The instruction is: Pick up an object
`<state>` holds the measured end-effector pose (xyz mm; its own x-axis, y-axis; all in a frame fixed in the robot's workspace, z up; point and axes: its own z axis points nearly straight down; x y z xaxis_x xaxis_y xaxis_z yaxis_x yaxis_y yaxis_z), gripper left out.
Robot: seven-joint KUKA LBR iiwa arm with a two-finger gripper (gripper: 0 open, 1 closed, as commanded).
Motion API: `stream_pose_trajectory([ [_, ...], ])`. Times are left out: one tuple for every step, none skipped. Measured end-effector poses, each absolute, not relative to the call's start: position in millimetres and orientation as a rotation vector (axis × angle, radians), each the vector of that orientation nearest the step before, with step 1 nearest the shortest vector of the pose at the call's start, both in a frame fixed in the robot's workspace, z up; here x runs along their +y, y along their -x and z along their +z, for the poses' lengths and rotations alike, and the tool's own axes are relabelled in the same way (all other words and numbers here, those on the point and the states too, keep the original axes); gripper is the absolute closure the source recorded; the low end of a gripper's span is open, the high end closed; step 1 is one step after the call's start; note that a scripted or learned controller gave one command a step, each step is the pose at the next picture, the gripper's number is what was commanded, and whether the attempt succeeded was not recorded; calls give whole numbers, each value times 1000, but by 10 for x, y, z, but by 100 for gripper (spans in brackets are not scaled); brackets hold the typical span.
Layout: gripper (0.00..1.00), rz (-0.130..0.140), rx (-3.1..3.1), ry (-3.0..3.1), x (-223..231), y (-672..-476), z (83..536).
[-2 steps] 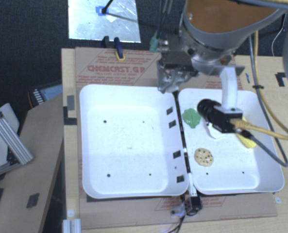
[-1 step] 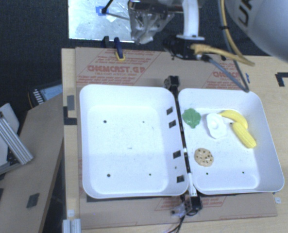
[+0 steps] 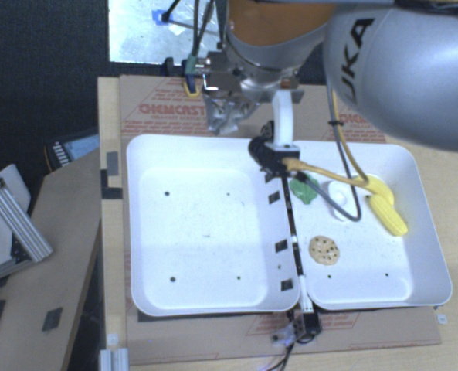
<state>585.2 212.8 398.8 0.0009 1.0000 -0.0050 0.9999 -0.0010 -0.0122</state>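
PICKING CELL: The arm's end effector (image 3: 227, 114) hangs up and to the left of the cookie (image 3: 323, 250), past the bins' far rim and over the cardboard sheet (image 3: 167, 103) on the table. Whether it is spread or pressed together cannot be told, and nothing is seen in it. The candidates lie in the right bin (image 3: 433, 230): the cookie, a green piece (image 3: 303, 191) up-left of it, and a yellow banana-shaped toy (image 3: 386, 209) up-right of it. A descent from here would likely strike the rim or find nothing. The flat cookie may slip a pinch. The arm's own cables (image 3: 344, 178), draped above the cookie, could snag.
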Motion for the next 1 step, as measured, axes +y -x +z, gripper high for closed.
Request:
stream_pose_trajectory([
  [100, 7, -2229, 2208, 2365, -4944, 3690],
])
